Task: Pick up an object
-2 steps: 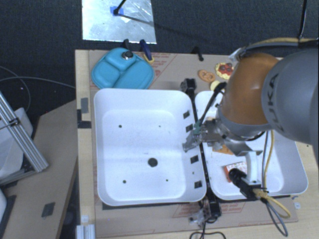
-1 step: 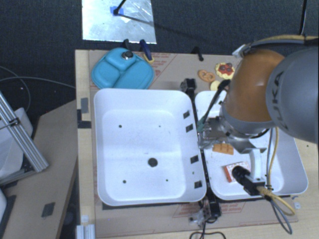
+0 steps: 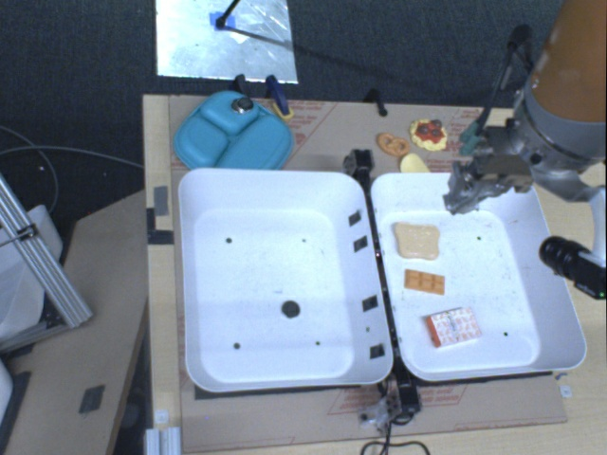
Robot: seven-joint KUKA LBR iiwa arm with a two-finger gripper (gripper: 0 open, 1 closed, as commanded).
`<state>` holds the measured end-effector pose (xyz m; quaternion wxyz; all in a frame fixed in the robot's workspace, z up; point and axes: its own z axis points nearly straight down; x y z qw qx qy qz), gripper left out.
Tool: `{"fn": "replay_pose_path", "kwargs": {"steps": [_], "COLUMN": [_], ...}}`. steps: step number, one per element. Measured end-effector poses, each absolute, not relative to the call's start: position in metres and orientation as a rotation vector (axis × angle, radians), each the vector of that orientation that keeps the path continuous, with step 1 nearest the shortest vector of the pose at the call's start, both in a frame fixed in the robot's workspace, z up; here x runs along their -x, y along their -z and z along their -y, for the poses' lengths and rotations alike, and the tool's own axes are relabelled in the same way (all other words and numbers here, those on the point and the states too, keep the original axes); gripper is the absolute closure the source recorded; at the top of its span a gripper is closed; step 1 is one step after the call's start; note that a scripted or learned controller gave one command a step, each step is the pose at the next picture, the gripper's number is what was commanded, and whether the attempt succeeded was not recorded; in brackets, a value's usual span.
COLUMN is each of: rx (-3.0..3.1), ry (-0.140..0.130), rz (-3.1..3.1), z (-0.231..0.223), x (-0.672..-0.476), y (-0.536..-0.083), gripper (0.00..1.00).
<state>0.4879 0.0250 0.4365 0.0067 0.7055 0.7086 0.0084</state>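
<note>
1. The arm comes in from the upper right of the frame, grey with a broad orange band filling the top right corner.
2. The gripper hangs over the upper edge of the right bin, near that bin's back rim; whether it is open or closed cannot be told, and nothing can be seen in its grasp.
3. Three objects lie in the right bin, in a loose column below the gripper and apart from one another.
4. The toast slice, pale tan, lies in the upper middle of the bin, below and to the left of the gripper and not touching it.
5. The orange wafer, a small rectangle, lies just below the toast.
6. The red and white packet lies lower still, tilted, toward the bin's front.
7. The left bin in the centre left of the frame shows a dark round spot on its floor.
8. Behind the bins on the counter lies a blue compartment tray at upper left.
9. Further right on the counter sit a small pretzel-like piece, a pizza-like toy and a pale yellow piece just beside the right bin's back rim.
10. A shiny metal sheet lies at the top of the frame, beyond the counter.
</note>
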Motion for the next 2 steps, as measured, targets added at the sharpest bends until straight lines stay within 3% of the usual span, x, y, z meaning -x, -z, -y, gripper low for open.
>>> {"fn": "replay_pose_path", "kwargs": {"steps": [1, 2], "rx": [-2.214, -2.220], "ry": [0.001, -0.017], "rz": [-2.231, -2.202], "z": [-0.075, 0.038], "x": [-0.487, -0.487], "y": [-0.359, -0.486], "gripper": [1.00, 1.00]}}
